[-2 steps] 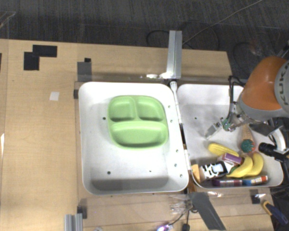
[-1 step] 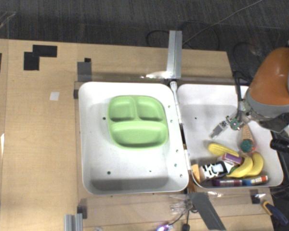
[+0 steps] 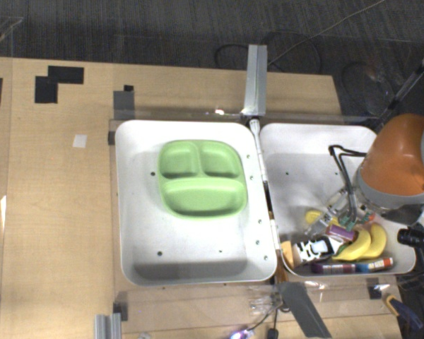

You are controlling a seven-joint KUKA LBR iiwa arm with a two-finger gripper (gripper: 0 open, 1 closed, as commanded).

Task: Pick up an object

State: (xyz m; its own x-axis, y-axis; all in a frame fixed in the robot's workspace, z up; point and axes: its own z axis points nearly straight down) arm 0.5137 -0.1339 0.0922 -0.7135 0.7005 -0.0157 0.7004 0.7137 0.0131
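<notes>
Bench and floor, seen from above.
We see a light wooden bench [image 3: 49, 217] carrying black square markings [image 3: 56, 82] at its far left. Beyond the bench's far edge lies dark grey carpet [image 3: 162, 13], crossed by a thin cable [image 3: 325, 27].

The arm [image 3: 403, 162] reaches in from the right, its orange band bulking large over the right bin's right edge and its grey wrist just below that. The gripper [image 3: 343, 217] hangs low at the arm's left end, pointed down and leftward into the bin's lower right part. Its tip sits among clutter, too small to read clearly.
</notes>
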